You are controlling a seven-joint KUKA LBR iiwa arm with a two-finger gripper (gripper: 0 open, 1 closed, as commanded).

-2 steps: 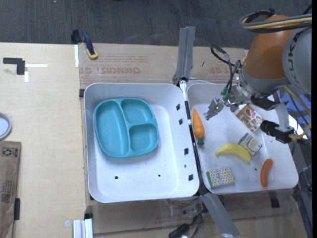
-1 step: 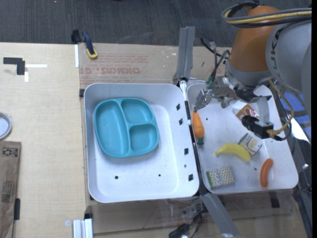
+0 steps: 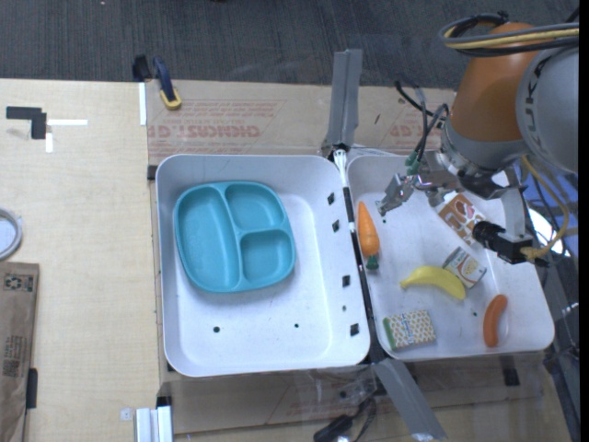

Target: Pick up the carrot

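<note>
Carrot (image 3: 367, 231) lies lengthwise against the right bin's (image 3: 525, 339) left wall, green stub toward me. Gripper (image 3: 398, 194) hovers just beyond its tip; jaws look released, grasping nothing. Likely light, rigid, smooth plastic: take it mid-body, across the width.

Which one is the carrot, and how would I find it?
Look in the right-hand white bin, along its left wall next to the divider. The carrot lies there, left of the yellow banana. It is orange and pointed with a green end, unlike the rounded orange sausage near the bin's right corner.
</note>
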